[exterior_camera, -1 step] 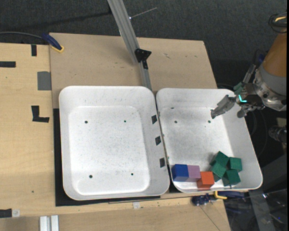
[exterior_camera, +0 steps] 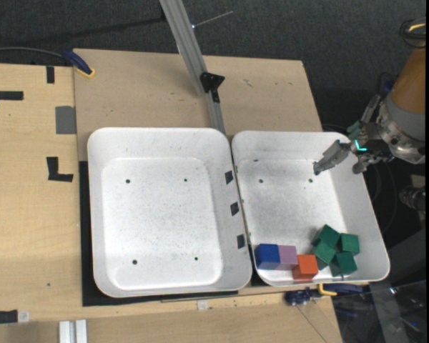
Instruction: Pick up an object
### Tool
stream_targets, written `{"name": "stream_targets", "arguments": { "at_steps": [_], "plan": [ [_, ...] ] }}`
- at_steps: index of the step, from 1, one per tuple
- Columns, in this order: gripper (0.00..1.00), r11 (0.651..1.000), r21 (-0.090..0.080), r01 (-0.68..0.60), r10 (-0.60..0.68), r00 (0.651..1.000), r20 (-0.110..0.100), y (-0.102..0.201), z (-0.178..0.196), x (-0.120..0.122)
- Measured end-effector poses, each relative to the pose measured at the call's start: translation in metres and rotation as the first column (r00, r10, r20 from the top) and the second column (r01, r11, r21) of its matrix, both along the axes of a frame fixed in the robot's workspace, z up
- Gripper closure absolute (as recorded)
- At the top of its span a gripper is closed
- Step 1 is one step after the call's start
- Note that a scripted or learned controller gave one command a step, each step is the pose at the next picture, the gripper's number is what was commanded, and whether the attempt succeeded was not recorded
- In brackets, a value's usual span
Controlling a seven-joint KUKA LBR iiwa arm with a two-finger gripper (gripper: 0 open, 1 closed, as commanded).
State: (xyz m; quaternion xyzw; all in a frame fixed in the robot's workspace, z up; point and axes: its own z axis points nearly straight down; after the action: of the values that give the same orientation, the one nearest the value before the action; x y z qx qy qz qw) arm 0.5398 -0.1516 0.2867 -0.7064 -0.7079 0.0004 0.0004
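Several small blocks lie in the near right corner of the right bin point(exterior_camera: 286, 191): a blue block point(exterior_camera: 267, 255), a lilac block point(exterior_camera: 288, 255), an orange block point(exterior_camera: 307, 266) and a cluster of green blocks point(exterior_camera: 337, 248). My gripper point(exterior_camera: 341, 160) hangs over the far right edge of that bin, well apart from the blocks. Its two fingers are spread open, one finger point(exterior_camera: 328, 158) over the bin floor and the other by the rim, with nothing between them.
The left bin point(exterior_camera: 161, 209) sits beside the right one, with black clips along the shared rim. A slanted metal pole point(exterior_camera: 189, 45) crosses the bench at the back. Black tape marks and a blue-yellow tool point(exterior_camera: 79, 61) lie on the wooden bench at left.
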Motion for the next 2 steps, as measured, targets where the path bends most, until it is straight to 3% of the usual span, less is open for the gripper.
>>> {"name": "stream_targets", "arguments": {
  "at_steps": [2],
  "plan": [
    [0.0, 1.0, 0.0, 0.001, -0.001, 1.0, -0.005, 0.001, -0.108, -0.001]
  ]
}}
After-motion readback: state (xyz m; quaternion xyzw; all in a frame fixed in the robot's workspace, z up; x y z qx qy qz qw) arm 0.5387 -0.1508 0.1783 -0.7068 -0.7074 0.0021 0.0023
